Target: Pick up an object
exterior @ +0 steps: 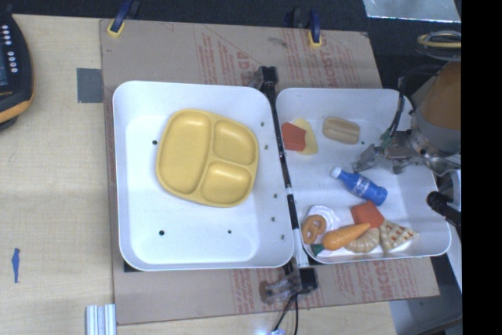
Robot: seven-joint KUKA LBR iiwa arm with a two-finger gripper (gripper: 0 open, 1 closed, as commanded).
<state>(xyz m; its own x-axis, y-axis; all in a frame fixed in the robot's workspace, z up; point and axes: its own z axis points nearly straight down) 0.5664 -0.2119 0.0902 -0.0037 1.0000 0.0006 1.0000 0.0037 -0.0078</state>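
- Two white bins side by side on a cardboard-covered surface point(196, 51).
- Left bin point(133, 231): one yellow divided plate point(208, 157), three compartments, lying flat near the bin's middle.
- Right bin point(345, 96): holds the pickable items.
- Red-and-yellow wedge point(298, 136) at upper left of the right bin, near the shared wall.
- Tan bread roll point(340, 129) just right of the wedge, apart from it.
- Blue bottle point(358, 185) with white cap lying on its side mid-bin, cap pointing up-left.
- Cluster along the bin's lower edge: pretzel point(314, 228) on a white round piece, carrot point(346, 234) lying across, red block point(367, 213) above it, pizza slice point(396, 235) at right; these touch or overlap.
- Gripper point(376, 157) reaches in from the right, low over the right bin, just above-right of the blue bottle; nothing seen between its fingers.
- Gripper open or closed: cannot tell, metal parts too small and cluttered.
- Arm body point(441, 102) grey with orange band at the right edge.
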